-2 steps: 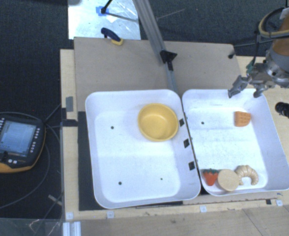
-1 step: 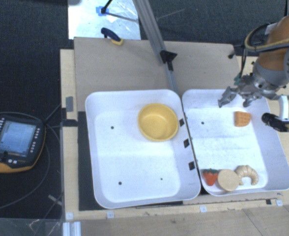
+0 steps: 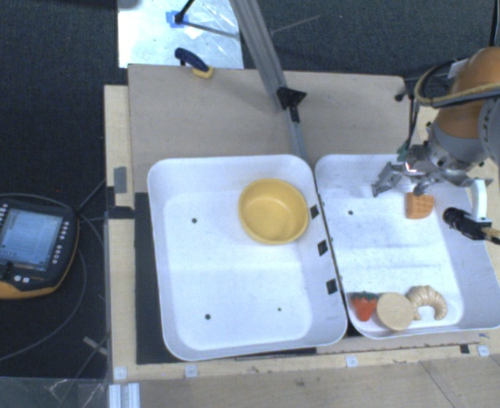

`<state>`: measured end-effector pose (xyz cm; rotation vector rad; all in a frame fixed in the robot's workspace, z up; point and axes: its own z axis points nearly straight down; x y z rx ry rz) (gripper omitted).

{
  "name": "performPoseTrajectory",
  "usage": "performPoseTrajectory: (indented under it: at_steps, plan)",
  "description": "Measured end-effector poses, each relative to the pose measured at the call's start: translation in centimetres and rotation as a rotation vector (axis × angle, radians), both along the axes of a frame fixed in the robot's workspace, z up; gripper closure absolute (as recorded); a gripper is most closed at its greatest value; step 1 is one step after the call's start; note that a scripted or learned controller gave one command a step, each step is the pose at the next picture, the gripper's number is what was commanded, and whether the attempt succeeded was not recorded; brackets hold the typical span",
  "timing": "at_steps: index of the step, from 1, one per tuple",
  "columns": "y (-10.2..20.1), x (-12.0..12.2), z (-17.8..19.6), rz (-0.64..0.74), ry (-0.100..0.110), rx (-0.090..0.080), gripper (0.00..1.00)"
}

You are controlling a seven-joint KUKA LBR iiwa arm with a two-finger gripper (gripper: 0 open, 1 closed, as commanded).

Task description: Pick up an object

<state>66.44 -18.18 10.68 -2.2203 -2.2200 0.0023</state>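
Note:
My gripper [image 3: 403, 179] hangs over the far part of the right bin [image 3: 475, 266], below the grey wrist and orange band. A small orange-brown block [image 3: 418, 206] sits just beneath and to the right of it, touching or nearly touching the gripper. Whether the block is held is unclear. At the right bin's near edge lie a red and green piece [image 3: 365, 306], a round tan disc [image 3: 394, 311] and a pale croissant-shaped piece [image 3: 429, 301]. A yellow bowl [image 3: 273, 211] stands upright in the far right part of the left bin [image 3: 173, 262].
A grey pole [image 3: 263, 45] slants down to a black clamp at the bins' far edge. A black connector with cable [image 3: 463, 221] sticks out of the arm over the right bin. A teach pendant [image 3: 20, 246] lies on the floor at left.

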Motion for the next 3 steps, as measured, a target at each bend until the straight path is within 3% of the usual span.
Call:
performPoseTrajectory:
  at_steps: [1,2,3]
  plan:
    - [-0.1,0.2,-1.3,0.001,-0.009,-0.003,0.00]
    - [0.0,0.2,-0.2,0.002,-0.010,-0.002,1.00]
    - [0.3,0.4,4.1,0.001,-0.007,-0.001,1.00]
